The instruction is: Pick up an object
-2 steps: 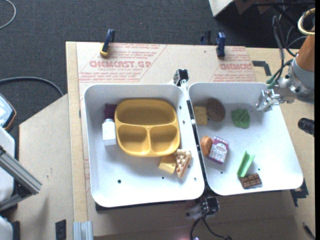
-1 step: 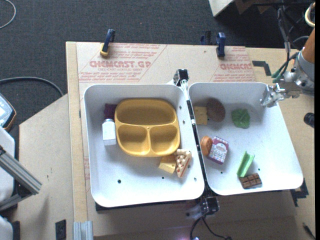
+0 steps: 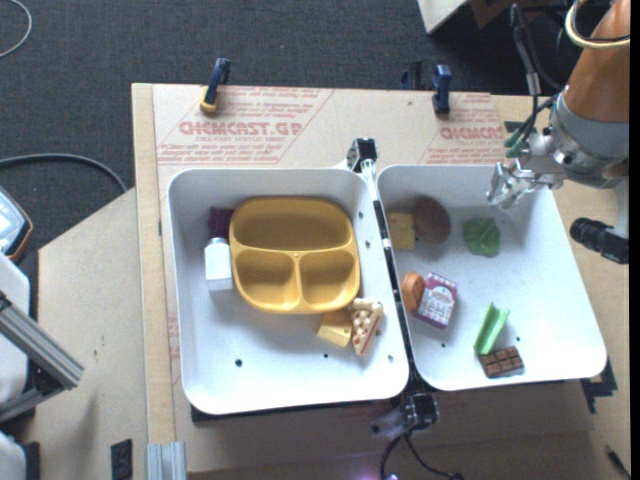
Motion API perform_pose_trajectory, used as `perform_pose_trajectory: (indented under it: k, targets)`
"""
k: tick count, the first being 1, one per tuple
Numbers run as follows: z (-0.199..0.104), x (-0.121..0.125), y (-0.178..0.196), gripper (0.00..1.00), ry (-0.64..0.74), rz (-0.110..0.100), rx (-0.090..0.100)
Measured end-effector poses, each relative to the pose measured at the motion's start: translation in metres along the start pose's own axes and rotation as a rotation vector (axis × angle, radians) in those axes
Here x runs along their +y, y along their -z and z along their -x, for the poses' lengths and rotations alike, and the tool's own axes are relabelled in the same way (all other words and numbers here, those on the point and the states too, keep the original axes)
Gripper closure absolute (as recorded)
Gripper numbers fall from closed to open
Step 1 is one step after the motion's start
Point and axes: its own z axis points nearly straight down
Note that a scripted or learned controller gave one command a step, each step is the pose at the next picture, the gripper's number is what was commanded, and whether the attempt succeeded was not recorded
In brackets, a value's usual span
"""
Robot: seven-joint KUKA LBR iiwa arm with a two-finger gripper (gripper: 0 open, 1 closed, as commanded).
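Camera view, from the left: the left bin (image 3: 190,268) holds a small white bottle (image 3: 218,264) against the left side of a yellow divided tray (image 3: 294,253), with a dark purple item (image 3: 220,218) just behind the bottle. Near the tray's front right corner lie a yellow block (image 3: 334,334) and a pizza-slice toy (image 3: 366,325), touching each other. Across the divider, the right bin (image 3: 570,308) holds a pale yellow block (image 3: 402,231) beside a brown round piece (image 3: 432,219), and a green leafy lump (image 3: 482,237) farther right. Nearer the front sit an orange item (image 3: 412,289) touching a pink-and-white carton (image 3: 437,299), then a green stick (image 3: 491,328) leaning over a chocolate bar (image 3: 501,362). The tool (image 3: 507,187) hovers at the bin's back right edge, above and just right of the green lump, with nothing between its fingers; whether they are spread or pressed together, I cannot tell. Both bins rest on the tabletop (image 3: 160,168).
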Motion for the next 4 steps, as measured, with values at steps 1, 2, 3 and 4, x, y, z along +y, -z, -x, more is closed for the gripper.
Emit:
perform_pose_trajectory:
  k: [1,2,3,4]
  targets:
    - [-0.056,0.001,-0.013,1.00,-0.002,-0.007,0.001]
    - [-0.109,0.006,-0.022,1.00,-0.001,-0.008,0.002]
    - [-0.160,-0.003,-0.024,1.00,0.000,-0.008,0.002]
    - [-0.219,0.003,-0.004,1.00,0.001,0.001,0.002]
